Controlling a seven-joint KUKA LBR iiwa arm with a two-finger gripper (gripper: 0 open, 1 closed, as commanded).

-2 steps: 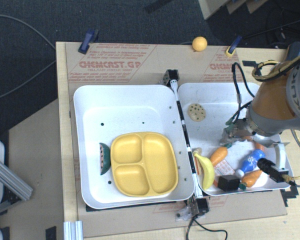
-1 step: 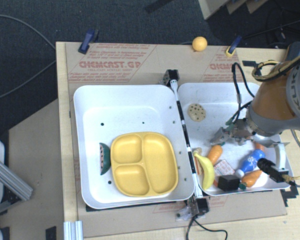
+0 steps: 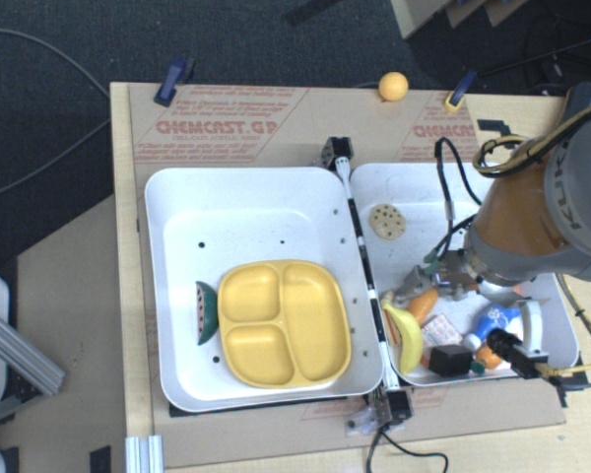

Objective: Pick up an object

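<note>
In the left bin (image 3: 177,264) lay a yellow three-part plastic plate (image 3: 281,323). In the right bin (image 3: 414,180) my claw (image 3: 426,282) hung just over a small orange toy (image 3: 424,304) beside the yellow banana (image 3: 406,335); its opening I couldn't tell. I judged a straight, centred descent best.

The big arm (image 3: 532,215) is cut off by the picture's edge at three o'clock. It hides part of the right bin (image 3: 414,180). We see just a bit of the watermelon slice (image 3: 205,313), tucked under the yellow plate (image 3: 281,321) at nine o'clock. The small things (image 3: 473,338) by the banana (image 3: 406,335) are too jumbled to name.
</note>
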